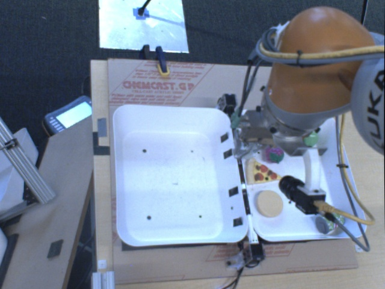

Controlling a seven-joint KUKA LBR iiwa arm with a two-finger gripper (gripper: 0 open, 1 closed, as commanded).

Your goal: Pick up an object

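Pizza slice [263,173], cookie [269,203] and purple toy [275,155] crowded in right bin [337,230]; gripper [255,138] low over them, grip state impossible to tell. Likely to snag two or nudge one aside

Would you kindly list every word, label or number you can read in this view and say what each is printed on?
"CHEMCAST GP" in red capitals, on the brown protective sheet behind the left bin.
"UK", part of a longer word cut by the frame edge, on the grey arm.
Smaller red print under "CHEMCAST GP": too small to read.
The screen of the handheld device at left: too blurred to read.
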